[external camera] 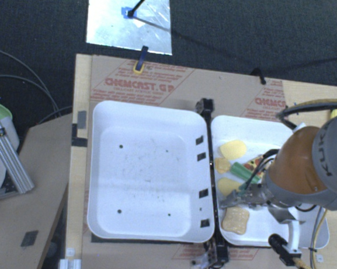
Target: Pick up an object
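Dark carpeted floor (44,14) fills the top of the frame; on it stands a plywood bench (179,82) printed with red lettering, bearing two shallow white bins side by side.

Candidate objects all lie in the right-hand white bin (257,128), right of centre frame: a pale yellow rounded piece (233,148), a smaller yellow block (222,165) just below it, a green stick-like item (244,170) with red and yellow bits beside it, another pale yellow piece (229,186), and a tan biscuit-shaped piece (235,220) near the bin's lower edge.

The two-finger gripper (236,196) is low in that bin, its grey fingers spread apart, tips near the lower yellow piece and just above the tan one. Nothing sits between the fingers. Judgement: task at the reach stage; closing on an object and lifting are left to do.

Grey arm with orange band (297,166) covers the bin's right half.

Left-hand white bin (152,115) sits centre frame, speckled floor. Black clips (201,157) join the bins along the seam.

Outward: a shiny foil-like sheet (131,16) on the floor at top, a yellow-and-blue clamp (140,61) on the bench's upper edge, aluminium framing (3,151) at left edge, cables at top right.
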You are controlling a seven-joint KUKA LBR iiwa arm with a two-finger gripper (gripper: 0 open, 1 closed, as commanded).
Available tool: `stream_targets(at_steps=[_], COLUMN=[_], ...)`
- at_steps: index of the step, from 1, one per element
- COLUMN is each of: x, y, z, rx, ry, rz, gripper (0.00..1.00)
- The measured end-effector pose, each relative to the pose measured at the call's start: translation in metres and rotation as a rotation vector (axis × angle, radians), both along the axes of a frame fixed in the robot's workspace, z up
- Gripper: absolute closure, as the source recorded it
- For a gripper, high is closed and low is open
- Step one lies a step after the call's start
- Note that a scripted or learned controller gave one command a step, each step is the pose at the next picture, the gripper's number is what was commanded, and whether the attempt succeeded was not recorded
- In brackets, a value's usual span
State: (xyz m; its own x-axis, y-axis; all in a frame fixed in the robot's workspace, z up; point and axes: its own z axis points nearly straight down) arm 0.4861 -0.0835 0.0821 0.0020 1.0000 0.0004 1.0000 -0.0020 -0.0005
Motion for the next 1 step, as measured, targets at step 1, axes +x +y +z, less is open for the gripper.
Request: stream_targets(at_steps=[1], x=[0.0513], y=[0.0011], z=[0.0049], rx=[-0.001], ry=[-0.006], rz=[0.007], gripper=[0.0])
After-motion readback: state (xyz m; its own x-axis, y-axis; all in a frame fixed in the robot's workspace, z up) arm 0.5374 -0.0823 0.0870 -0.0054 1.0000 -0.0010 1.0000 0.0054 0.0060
